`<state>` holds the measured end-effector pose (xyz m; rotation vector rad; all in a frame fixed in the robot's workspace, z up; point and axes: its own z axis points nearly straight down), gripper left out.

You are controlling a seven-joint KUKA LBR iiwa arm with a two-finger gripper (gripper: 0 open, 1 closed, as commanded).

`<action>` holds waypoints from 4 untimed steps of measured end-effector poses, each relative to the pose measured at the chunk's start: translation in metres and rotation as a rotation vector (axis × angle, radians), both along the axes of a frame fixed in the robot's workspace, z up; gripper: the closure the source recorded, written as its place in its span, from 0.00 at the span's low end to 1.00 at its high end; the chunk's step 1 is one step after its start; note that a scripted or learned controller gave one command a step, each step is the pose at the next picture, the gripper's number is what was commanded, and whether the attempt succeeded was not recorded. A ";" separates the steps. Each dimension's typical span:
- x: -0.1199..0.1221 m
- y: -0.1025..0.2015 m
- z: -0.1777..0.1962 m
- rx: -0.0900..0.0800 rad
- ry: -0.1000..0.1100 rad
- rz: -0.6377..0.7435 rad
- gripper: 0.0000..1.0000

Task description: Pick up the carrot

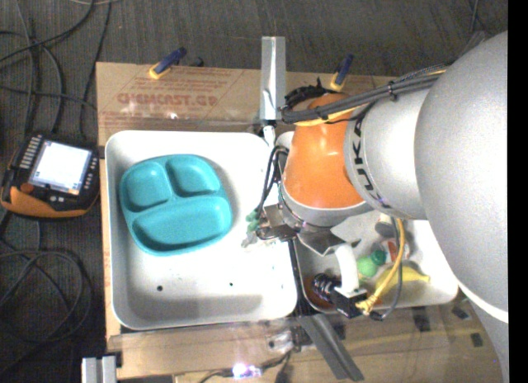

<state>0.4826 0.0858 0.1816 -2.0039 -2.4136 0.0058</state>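
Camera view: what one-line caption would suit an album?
Grey-and-orange arm leans over the right bin; a teal divided plate sits in the left bin.

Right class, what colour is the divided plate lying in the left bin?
Teal, a blue-green; the divided plate shows plainly in the camera view.

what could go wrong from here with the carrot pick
The arm covers most of the right bin, so the camera cannot check a grasp there. The small items crowd together: a green piece, a yellow banana-like toy and an orange sliver that may be the carrot, so a wrong or double pick seems likely. Cables hang near them and might snag.
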 end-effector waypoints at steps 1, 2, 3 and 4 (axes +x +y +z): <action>0.055 0.013 0.000 -0.003 -0.001 -0.103 1.00; 0.096 0.003 0.000 -0.008 -0.002 -0.400 1.00; 0.046 0.039 -0.044 -0.006 0.002 -0.409 1.00; 0.042 0.035 -0.071 0.006 -0.021 -0.333 1.00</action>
